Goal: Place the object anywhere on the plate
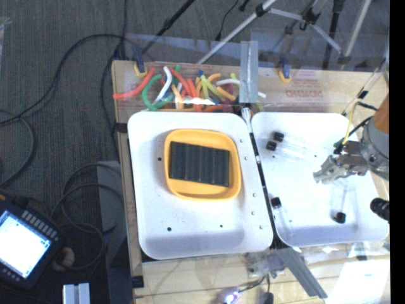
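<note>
Gripper (329, 171) over right bin (304, 230), finger state unreadable, nothing visibly held — clear black-capped tubes (340, 202) lie loose beneath, well apart from yellow plate (202, 191) in left bin (152, 220) — slick, round tubes likely roll away from closing fingers.

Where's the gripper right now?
In the camera view the gripper sits over the right bin, near its right edge, just above a clear tube with a black cap.

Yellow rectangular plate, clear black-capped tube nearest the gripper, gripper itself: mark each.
Yellow rectangular plate (172, 185): camera view, on its bare lower-left rim.
Clear black-capped tube (339, 206): camera view, on its clear body.
Gripper (330, 171): camera view, midway between its fingertips.
</note>
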Motion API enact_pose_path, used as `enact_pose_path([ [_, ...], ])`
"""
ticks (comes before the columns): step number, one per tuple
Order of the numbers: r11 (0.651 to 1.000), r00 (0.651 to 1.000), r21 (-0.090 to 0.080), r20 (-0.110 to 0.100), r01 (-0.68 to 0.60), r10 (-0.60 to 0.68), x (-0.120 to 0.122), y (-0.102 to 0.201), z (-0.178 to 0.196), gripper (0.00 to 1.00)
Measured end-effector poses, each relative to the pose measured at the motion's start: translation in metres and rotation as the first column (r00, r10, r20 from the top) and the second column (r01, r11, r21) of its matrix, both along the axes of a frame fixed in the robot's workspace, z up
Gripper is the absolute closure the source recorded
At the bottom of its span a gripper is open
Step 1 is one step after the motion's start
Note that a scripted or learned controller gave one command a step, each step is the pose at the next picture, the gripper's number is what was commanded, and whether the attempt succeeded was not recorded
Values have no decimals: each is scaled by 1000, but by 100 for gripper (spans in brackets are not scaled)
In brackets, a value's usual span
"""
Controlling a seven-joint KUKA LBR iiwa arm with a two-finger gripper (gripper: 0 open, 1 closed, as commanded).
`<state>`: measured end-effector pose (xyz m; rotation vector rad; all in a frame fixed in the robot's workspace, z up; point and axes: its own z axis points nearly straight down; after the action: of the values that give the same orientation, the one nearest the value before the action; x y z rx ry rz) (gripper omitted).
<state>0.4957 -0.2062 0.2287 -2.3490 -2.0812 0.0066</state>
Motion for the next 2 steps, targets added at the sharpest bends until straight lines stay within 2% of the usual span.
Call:
enact_pose_path([
  [1,948,948,2,4,-318,318,-12,56,-67,100],
  [2,899,899,2,4,-439,439,-12,90,-29,100],
])
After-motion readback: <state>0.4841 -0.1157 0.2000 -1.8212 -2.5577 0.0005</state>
